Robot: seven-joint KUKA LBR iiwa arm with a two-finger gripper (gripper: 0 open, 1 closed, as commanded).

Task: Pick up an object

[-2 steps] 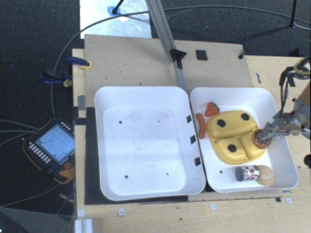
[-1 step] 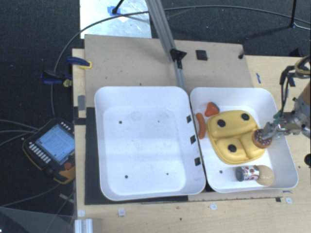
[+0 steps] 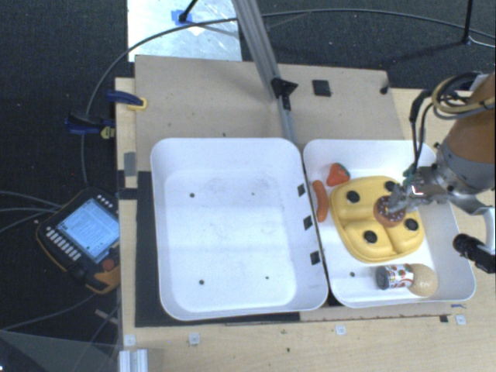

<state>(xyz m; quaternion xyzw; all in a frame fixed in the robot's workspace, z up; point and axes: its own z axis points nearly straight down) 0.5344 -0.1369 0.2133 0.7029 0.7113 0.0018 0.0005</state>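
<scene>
- My gripper (image 3: 395,201) sits low over the yellow tray (image 3: 376,217) in the right bin (image 3: 463,281), at a brown ring (image 3: 387,210).
- I cannot tell its state.
- An orange carrot (image 3: 319,200) lies just left; a small can (image 3: 397,277) lies below.

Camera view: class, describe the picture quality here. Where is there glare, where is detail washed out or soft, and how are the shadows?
In the camera view, the left bin is bright enough that its floor detail washes out; a shiny floor patch at top glares; the gripper over the yellow tray looks soft and small; shadows are faint, suggesting diffuse overhead light.
</scene>
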